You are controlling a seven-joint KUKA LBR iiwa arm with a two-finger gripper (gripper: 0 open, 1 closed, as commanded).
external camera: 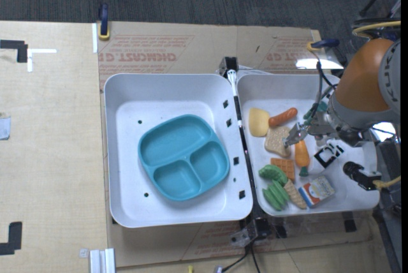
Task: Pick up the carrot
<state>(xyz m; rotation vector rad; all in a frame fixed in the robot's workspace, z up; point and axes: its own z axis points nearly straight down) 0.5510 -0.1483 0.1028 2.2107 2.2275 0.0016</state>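
The carrot (301,154) is a short orange piece with a green stub at its lower end, lying in the middle of the right bin (357,200). My gripper (296,136) reaches in from the right, with the orange wrist band above it. It hangs just over the carrot's upper end, by a tan bread slice (276,141). From this slant I cannot see whether it touches the carrot.
Around the carrot lie a yellow piece (258,122), a red sausage (283,117), green pea pods (274,192), a cracker (295,195) and a small carton (317,191). A blue divided plate (183,157) sits in the left bin (121,138).
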